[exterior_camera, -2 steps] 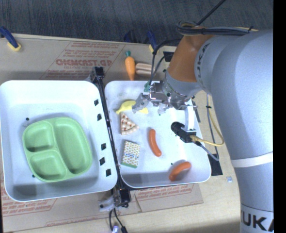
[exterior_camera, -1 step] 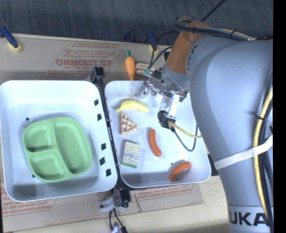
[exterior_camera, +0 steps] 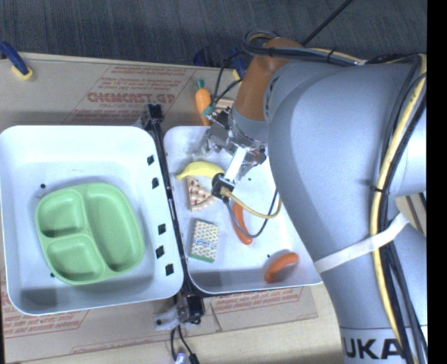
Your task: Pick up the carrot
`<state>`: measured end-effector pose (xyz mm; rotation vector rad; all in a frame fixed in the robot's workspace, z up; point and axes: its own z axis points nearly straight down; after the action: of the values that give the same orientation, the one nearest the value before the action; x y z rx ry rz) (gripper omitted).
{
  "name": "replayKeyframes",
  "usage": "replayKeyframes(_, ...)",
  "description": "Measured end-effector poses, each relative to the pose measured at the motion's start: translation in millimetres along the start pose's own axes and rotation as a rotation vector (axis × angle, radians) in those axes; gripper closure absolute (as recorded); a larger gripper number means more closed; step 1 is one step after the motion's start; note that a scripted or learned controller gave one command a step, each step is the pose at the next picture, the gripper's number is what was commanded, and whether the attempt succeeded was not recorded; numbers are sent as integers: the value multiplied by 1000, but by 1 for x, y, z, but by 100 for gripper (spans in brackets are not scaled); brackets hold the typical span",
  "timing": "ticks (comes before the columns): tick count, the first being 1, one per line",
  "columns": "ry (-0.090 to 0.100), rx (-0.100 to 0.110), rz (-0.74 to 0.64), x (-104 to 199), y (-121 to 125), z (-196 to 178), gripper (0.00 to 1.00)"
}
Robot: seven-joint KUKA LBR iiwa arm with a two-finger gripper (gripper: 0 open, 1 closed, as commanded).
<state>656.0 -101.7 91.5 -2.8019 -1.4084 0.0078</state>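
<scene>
Hand [exterior_camera: 217, 133]: hung over a corner of the right bin [exterior_camera: 231, 271]; whether released or clenched could not be told.
Carrot [exterior_camera: 201, 101]: just beside the hand, on the desk [exterior_camera: 117, 89] outside that bin.
Banana [exterior_camera: 196, 171]: near the hand, in the right bin.
Green plate [exterior_camera: 89, 232]: well apart from the hand, in the left bin [exterior_camera: 26, 158].

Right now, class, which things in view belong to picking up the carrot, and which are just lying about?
For the job:
carrot
gripper

Lying about:
banana
checked wedge
small box
sausage
green plate
</scene>
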Motion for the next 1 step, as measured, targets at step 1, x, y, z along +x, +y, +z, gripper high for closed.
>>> replayKeyframes(1, -1, 4, -7, 1, -1, -10, 100)
